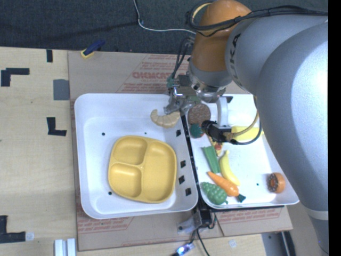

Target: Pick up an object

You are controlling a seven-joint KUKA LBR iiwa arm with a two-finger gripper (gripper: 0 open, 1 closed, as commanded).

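From the camera view, a pale tan croissant-shaped toy [164, 118] lies curved at the far edge of the left bin [88, 143], close to the wall shared by the two bins. It sits on the bin floor, just beyond the yellow divided plate [143, 168] that takes up the middle of that bin.

The arm [277, 73] enters from the right, its orange band [216, 31] above the wrist, and bends down over the divider at the bins' far side. The pincer [175, 106] hangs right at the croissant's upper right end; whether its fingers are spread or closed cannot be told here, and the toy is not seen clamped between them.

In the right bin [261, 196] lie a brown round cookie [200, 113], a banana [229, 168], a carrot [224, 183], a green vegetable [211, 156] and a small orange-brown piece [275, 182].
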